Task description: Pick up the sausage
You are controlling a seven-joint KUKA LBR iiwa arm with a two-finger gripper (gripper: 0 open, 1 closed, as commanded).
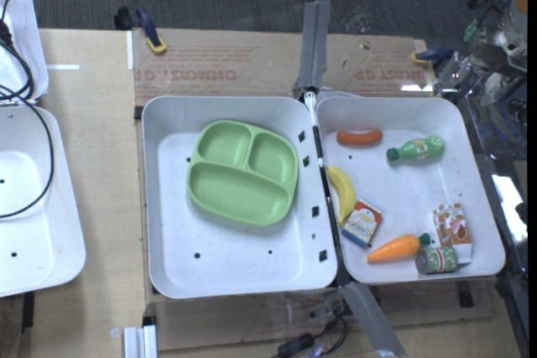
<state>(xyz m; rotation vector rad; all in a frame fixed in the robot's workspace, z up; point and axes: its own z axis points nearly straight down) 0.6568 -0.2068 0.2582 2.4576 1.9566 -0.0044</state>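
The sausage (359, 137), reddish-orange and short, lies flat near the far left corner of the right bin (480, 180). My arm's end and gripper (497, 54) are at the upper right, beyond the right bin's far right corner. They are well apart from the sausage, to its right and farther back. Cables and metal parts there blur the gripper's shape.
A green bottle (415, 149) lies just right of the sausage. A banana (341, 190), small carton (362, 224), carrot (393, 248), can (436, 259) and brown-white box (451, 226) fill the bin's near part. The left bin (159, 205) holds a green divided plate (243, 172).
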